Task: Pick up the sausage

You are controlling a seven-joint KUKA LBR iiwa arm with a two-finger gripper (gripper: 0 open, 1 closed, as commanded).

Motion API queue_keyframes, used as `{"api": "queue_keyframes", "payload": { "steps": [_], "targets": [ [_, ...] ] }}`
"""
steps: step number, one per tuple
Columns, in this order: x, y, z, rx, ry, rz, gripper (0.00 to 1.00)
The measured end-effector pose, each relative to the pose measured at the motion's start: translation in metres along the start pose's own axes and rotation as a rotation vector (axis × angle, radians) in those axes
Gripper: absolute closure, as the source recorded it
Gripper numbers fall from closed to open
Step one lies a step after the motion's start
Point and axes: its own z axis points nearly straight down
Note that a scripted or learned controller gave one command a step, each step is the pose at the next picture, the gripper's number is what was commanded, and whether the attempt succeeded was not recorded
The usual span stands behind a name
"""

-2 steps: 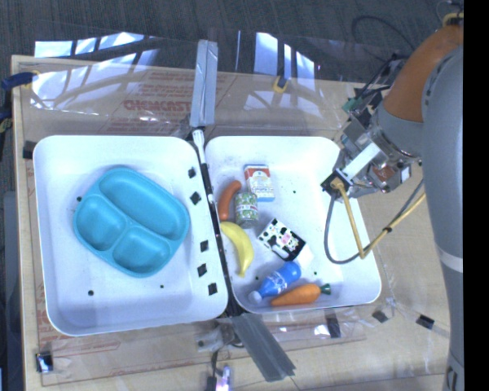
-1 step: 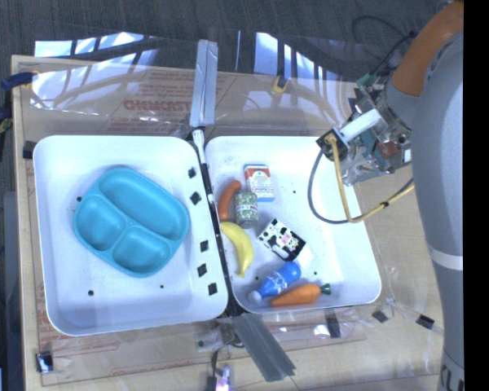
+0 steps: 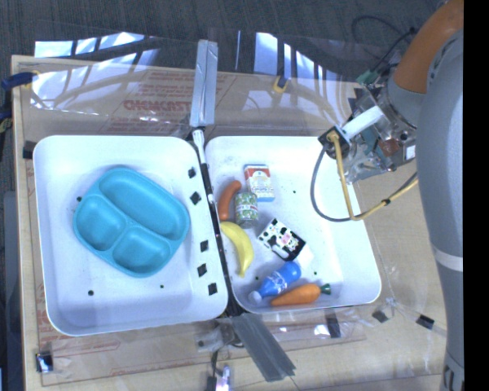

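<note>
A blue divided plate [image 3: 131, 221] is lying in the left bin [image 3: 57, 292]. In the right bin [image 3: 354, 255], the sausage [image 3: 227, 199] is lying by the divider, touching a small jar [image 3: 246, 208]. The gripper [image 3: 367, 137] is hovering over the far right rim, its tip hard to make out.

the bench [image 3: 106, 96] bears two white bins side by side (left [image 3: 57, 300], right [image 3: 350, 259]).

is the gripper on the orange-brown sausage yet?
Apart. The camera view shows the gripper at the right bin's upper right edge, with bare white floor between it and the orange-brown sausage by the divider.
</note>
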Motion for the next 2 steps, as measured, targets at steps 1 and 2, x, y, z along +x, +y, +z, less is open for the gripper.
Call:
{"api": "queue_keyframes", "payload": {
  "steps": [1, 2],
  "targets": [
    [0.0012, -0.0015, -0.007, 0.004, -0.006, -0.011, 1.0],
    [0.0025, -0.0029, -0.0138, 0.007, -0.012, -0.022, 1.0]
  ]
}}
